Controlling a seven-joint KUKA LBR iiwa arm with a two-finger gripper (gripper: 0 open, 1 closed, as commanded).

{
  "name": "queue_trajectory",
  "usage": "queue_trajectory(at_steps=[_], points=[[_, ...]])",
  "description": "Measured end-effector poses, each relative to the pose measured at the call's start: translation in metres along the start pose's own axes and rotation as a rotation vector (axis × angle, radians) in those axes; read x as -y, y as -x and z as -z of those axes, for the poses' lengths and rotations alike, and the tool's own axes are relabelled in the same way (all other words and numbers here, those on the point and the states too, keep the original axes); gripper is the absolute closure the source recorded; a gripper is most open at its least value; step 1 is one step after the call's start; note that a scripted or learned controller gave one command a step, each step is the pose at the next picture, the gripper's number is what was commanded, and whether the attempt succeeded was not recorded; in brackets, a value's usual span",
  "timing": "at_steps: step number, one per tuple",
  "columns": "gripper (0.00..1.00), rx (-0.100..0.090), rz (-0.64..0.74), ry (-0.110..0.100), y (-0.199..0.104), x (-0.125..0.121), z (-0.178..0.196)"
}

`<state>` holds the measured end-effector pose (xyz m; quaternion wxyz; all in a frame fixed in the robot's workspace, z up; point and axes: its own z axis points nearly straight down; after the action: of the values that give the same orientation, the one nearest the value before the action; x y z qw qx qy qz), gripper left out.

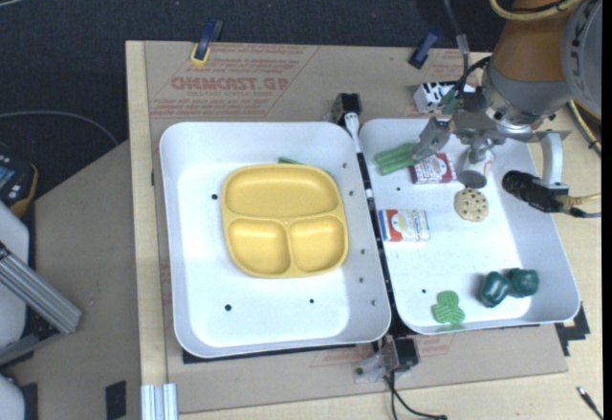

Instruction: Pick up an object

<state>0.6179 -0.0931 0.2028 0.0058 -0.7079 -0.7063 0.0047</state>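
Observation:
My gripper (449, 152) hangs over the back of the right bin (545, 260), open, its two fingers spread apart and nothing held between them. A red and white packet (435, 170) lies just under it. A green oblong piece (393, 160) lies beside the left finger. A round speckled cookie (470, 205) sits just in front of the right finger. Farther forward lie a small white carton with red and blue print (403, 225), a dark green lump (507, 285) and a light green piece (447, 309).
The left bin (191, 246) holds a yellow divided plate (284, 218), with a green sliver (291, 161) showing behind its far rim. A black clip (347, 106) sits at the back where the two bins meet.

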Motion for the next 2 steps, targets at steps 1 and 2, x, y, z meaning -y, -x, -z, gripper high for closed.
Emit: queue_trajectory(at_steps=[1,2], points=[[0.00,0.001,0.002,0.014,0.000,-0.003,0.007],[0.00,0.001,0.002,0.009,0.002,-0.009,-0.038]])
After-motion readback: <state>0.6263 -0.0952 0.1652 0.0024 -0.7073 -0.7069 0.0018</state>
